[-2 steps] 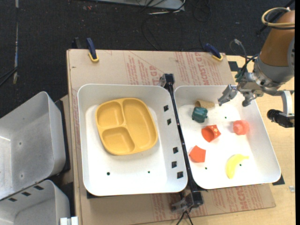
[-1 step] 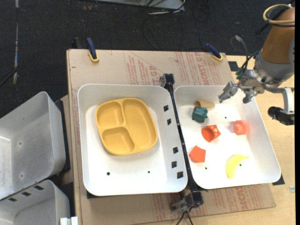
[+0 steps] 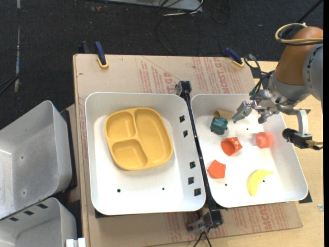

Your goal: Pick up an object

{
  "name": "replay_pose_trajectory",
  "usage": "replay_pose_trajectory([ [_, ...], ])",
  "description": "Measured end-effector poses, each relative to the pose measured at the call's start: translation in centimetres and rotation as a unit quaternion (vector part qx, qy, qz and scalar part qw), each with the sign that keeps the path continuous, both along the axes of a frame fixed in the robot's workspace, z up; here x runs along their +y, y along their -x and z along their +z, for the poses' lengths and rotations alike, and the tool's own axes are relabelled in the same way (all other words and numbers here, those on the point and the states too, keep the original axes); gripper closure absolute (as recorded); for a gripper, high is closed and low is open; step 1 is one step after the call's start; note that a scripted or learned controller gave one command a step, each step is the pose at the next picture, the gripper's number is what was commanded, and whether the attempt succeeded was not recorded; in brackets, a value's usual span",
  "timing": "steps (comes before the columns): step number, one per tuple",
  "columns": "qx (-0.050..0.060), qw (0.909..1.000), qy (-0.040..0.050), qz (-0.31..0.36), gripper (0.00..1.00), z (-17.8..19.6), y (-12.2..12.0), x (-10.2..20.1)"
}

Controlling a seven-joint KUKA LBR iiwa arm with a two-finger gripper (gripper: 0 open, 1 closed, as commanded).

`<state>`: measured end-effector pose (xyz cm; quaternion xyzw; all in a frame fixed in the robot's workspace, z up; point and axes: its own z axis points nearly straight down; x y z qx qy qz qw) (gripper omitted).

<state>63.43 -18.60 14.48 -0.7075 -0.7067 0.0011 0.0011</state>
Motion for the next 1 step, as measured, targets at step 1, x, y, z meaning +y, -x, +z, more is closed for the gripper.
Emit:
replay_pose_trajectory([
  [1, 0.0, 1.0, -0.0001, 0.0, 0.0, -5.3, 0.03, 0.07],
])
